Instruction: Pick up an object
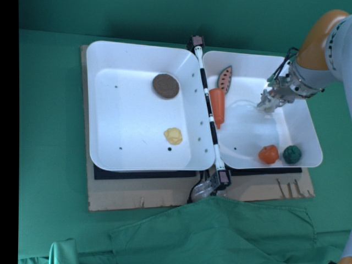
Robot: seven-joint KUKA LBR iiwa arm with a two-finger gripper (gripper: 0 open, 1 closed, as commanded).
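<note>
**Bench inventory: 2 bins, 6 loose items, 1 arm**

Hard to make out: the gripper (268, 104) is small and blurred against the white floor of the right bin (308, 126); whether it is open or closed cannot be told, and nothing can be made out in its grasp. The arm (322, 43) is cut off at the frame's right edge. A metallic object (204, 190) below the bins is partly covered by green cloth (220, 230).

Left bin (110, 65), 2 items: 1 brown disc (165, 86) near the back; 1 yellow lump (173, 136) towards the front.

Right bin, 4 items: 1 watermelon slice (224, 79) at the back left; 1 carrot (218, 106) just in front of it, beside the dividing rod (207, 106); 1 orange-red fruit (268, 154) and 1 dark green ball (292, 154), near each other at the front right.

The gripper sits over the right bin's back right area, well apart from all 4 items.
</note>
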